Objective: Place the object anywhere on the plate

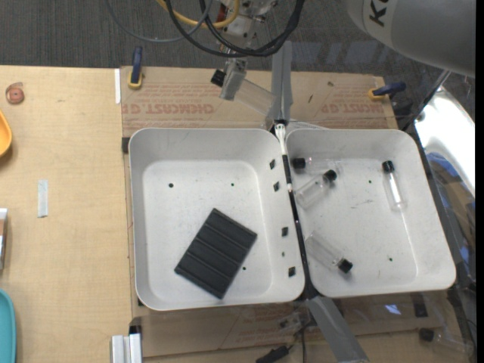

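bins sat side by side: left bin (151, 157) held a black ribbed plate (217, 252), right bin (423, 225) four clear vials (392, 186); gripper (233, 78) state unclear.

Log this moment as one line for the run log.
gripper: above bins' far edge, carrying clear vial | plate: dark, ridged, left bin | right bin: four clear black-capped vials | placement: not yet done

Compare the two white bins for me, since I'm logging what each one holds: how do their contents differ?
The left bin holds one dark ribbed flat plate, lying askew in its front half. The right bin holds several small clear tubes with black caps, such as one near its back right and one toward its front, scattered at different angles. Left contents are opaque and flat; right contents are see-through and round. Both bins are shallow, white and side by side.
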{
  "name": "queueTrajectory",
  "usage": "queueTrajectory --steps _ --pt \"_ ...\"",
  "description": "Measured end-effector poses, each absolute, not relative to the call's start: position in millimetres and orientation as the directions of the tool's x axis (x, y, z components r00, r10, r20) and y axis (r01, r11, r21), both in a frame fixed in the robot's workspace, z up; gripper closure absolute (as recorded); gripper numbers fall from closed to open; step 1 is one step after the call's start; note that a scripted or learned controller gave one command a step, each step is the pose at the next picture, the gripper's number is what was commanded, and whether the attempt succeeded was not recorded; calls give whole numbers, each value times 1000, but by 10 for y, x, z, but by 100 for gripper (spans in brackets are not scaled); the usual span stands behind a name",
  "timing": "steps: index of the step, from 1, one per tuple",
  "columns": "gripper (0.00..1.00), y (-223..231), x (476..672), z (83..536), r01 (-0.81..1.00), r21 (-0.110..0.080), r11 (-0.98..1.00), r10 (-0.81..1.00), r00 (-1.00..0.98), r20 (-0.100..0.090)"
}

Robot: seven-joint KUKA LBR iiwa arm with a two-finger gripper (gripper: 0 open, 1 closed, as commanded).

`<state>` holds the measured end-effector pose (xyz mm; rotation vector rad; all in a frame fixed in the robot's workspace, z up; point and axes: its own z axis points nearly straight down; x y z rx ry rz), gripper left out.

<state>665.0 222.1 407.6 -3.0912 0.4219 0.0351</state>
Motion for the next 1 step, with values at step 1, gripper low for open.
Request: queueTrajectory --steps 1 --pt "100 2206 6664 4144 -276 -22 -961 -275 961 -31"
